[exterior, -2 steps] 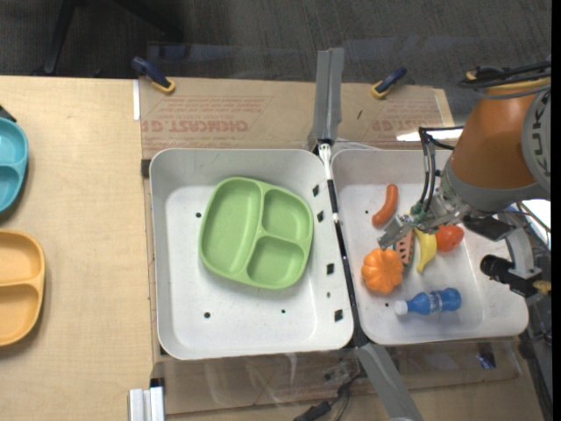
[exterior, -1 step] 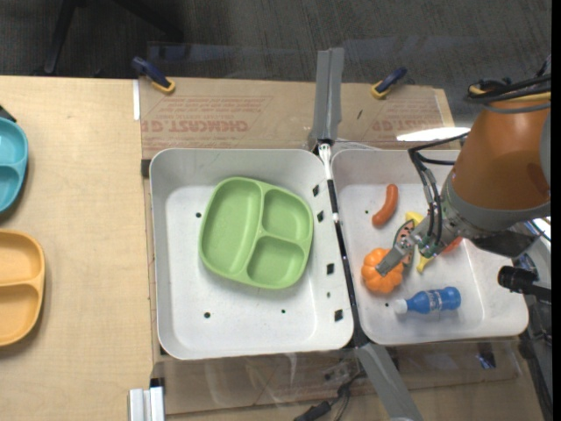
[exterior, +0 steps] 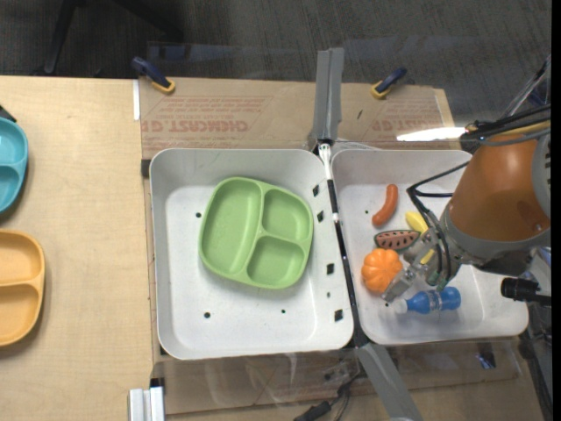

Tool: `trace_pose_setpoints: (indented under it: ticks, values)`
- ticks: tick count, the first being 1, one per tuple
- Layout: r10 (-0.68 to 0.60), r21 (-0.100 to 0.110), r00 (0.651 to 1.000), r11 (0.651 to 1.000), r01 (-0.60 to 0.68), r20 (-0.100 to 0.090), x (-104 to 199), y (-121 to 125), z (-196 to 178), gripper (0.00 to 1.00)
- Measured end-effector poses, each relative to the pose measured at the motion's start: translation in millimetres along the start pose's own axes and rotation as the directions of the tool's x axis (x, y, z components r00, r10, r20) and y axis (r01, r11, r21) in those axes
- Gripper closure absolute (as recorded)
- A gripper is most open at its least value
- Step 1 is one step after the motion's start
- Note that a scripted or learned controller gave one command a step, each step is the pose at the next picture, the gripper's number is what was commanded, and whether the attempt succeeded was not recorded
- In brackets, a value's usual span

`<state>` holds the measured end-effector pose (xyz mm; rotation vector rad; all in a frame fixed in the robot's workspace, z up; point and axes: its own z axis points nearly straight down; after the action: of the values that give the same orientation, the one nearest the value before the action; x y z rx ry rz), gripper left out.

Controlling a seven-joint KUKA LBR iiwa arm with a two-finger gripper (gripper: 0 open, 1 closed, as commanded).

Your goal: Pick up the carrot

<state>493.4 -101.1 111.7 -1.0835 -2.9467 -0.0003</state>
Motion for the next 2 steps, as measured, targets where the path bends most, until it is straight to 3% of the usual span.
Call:
trace_pose_setpoints:
  ticks: [1, 2]
  values:
    - [0.154, -0.001, 0.988, 0.988, -0.154, 0.001, -11.7, 14.3, 20.5, 0.0]
    - [0.157, -0.001, 0.988, 0.988, -0.157, 0.002, -12.6, 13.9, 11.7, 1.0]
